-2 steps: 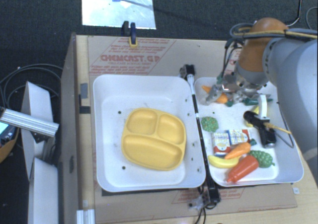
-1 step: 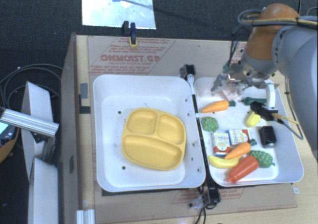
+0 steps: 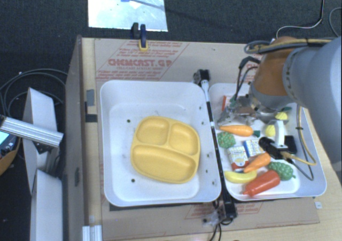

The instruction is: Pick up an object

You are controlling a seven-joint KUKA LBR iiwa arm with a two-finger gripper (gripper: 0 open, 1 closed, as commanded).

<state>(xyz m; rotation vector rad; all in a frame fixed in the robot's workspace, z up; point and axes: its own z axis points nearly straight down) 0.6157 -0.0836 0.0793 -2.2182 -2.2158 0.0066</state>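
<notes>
left bin (image 3: 115, 144): white, shallow, holds a yellow tray (image 3: 165, 149) with three compartments, lying flat near bin centre
divider (image 3: 211, 122): dark strip between the two bins, black clamps at both ends
right bin (image 3: 315, 181): white, crowded with toy food
broccoli (image 3: 226, 139): green, near left wall of right bin
carrot (image 3: 236, 129): orange, lying flat just above the broccoli
box (image 3: 239, 154): small printed pack, mid bin
banana (image 3: 240, 177): yellow, front of bin
pepper (image 3: 262, 183): red-orange, long, touching the banana
carrot 2 (image 3: 257, 161): orange, tilted, above the pepper
gripper (image 3: 241, 107): over back of right bin, just above the carrot; finger state: cannot tell, nothing seen held
arm (image 3: 310, 74): grey, orange band, enters from right
</notes>
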